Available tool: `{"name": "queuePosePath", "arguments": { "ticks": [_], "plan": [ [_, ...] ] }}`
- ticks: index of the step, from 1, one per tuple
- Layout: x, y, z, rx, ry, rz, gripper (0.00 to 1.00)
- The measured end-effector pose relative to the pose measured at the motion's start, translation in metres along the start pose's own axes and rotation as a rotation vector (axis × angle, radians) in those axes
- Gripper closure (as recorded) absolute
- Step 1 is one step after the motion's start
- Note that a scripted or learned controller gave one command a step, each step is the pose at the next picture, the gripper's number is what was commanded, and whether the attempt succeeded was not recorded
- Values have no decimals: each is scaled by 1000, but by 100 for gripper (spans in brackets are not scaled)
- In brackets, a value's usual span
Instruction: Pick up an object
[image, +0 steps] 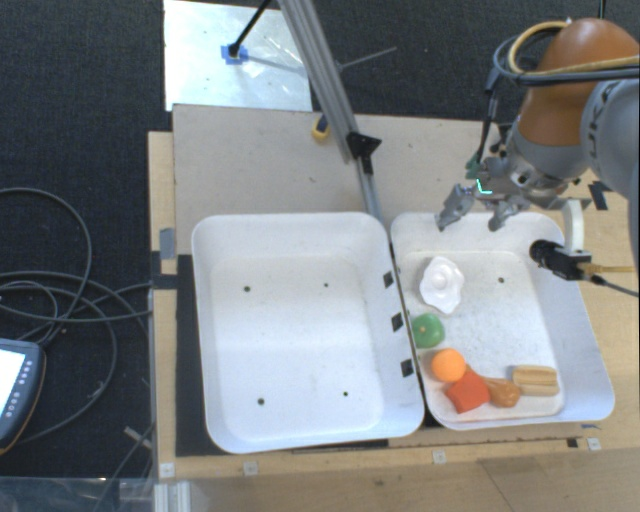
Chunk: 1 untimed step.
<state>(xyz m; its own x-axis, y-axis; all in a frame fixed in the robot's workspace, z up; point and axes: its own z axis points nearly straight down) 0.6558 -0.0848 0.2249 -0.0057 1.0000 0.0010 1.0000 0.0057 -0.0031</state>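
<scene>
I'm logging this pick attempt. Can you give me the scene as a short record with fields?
end effector: open, nothing between its fingers, above the far rim of the right bin
right bin contents: white object, green ball, orange ball, red block, tan roll
left bin: beside the right bin

readable text: none | bins (300, 235): plain white, no labels or numbers to make out | handheld screen (12, 385) at left edge: lit, too small and cropped to read | gripper (478, 208): a small green light, no legible marking | bench (250, 150): bare board, unmarked
</scene>
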Motion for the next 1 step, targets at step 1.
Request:
{"name": "queuePosePath", "arguments": {
  "ticks": [1],
  "plan": [
    [0,1,-2,-4,0,0,0]
  ]
}}
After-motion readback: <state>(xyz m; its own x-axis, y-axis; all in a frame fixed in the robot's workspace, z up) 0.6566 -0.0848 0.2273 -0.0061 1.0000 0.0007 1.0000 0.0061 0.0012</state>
